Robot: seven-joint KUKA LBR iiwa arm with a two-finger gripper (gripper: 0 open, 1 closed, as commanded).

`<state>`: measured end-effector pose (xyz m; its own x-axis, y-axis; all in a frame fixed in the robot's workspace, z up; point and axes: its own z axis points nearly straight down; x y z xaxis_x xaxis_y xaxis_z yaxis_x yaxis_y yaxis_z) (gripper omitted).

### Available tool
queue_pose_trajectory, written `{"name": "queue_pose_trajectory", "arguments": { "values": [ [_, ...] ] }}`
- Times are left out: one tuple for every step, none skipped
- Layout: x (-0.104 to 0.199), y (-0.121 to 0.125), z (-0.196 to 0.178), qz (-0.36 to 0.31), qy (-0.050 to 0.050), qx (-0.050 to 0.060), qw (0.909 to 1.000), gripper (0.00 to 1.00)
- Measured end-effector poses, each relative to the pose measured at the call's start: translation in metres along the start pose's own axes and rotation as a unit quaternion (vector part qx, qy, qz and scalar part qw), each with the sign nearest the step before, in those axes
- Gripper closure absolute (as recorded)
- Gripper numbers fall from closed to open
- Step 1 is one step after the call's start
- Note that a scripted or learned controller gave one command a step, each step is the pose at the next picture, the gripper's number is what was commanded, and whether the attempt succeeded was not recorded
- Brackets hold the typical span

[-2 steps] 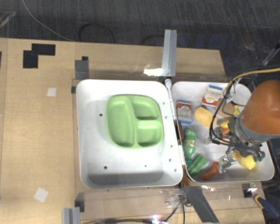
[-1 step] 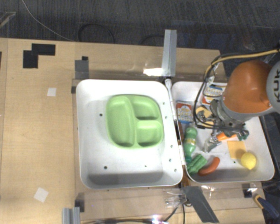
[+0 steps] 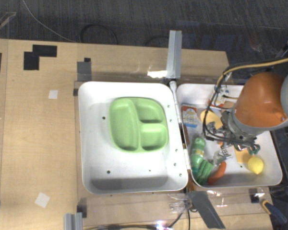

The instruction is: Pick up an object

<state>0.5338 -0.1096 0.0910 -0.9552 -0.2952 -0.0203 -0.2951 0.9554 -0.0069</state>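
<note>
Glossy green plastic bottle [image 3: 199,156] is lying in my right bin [image 3: 276,174] beneath the gripper [image 3: 224,153], whose state I cannot tell.

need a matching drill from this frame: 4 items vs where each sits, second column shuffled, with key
Items:
1. green divided tray
2. lemon
3. green bottle
4. gripper

Places:
A. right bin, near-right corner
B. left bin, middle
C. hanging over the right bin's middle
D. right bin, along its left wall

Pairs: 1-B, 2-A, 3-D, 4-C
</note>
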Motion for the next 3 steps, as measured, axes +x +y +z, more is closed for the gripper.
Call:
{"name": "queue_pose_trajectory", "arguments": {
  "values": [
    [-0.073,-0.052,0.004,-0.030,0.003,-0.001,0.9996,0.00],
    [-0.012,-0.014,0.001,-0.028,0.003,-0.001,0.9996,0.00],
    [-0.051,-0.056,0.003,-0.087,0.003,-0.001,0.9962,0.00]
  ]
}}
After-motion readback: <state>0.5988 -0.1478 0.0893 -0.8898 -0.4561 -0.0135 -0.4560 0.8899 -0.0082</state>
